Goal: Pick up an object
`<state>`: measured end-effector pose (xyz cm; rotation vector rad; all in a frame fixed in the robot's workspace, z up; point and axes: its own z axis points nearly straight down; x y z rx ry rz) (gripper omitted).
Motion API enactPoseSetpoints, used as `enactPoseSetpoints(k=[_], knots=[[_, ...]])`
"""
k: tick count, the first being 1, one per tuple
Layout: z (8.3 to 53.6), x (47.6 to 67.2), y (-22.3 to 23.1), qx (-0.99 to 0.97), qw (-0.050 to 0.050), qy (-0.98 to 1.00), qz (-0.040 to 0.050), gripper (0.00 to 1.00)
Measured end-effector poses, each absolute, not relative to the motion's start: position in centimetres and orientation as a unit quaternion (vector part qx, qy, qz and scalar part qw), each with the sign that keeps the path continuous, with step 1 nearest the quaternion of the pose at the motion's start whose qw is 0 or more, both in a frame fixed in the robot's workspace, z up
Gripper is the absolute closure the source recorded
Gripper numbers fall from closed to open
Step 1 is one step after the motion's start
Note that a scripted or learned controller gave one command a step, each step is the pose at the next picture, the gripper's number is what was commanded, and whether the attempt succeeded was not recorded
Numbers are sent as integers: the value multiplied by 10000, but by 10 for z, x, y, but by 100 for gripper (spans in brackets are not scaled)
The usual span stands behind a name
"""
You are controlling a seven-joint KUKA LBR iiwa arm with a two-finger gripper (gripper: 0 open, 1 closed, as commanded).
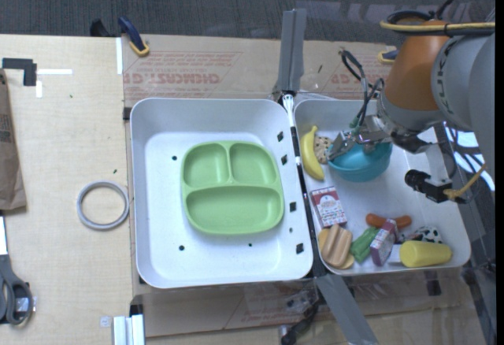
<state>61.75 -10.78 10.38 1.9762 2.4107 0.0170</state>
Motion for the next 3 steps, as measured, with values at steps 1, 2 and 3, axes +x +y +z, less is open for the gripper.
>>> enactPoseSetpoints(k=[1,2,3], knots=[[102,660,-107,7080,-17,7062,-15,0],[104,642,-122,6224,101,7826,61,0],[191,609,-87,5785,6,8157,-6,0]])
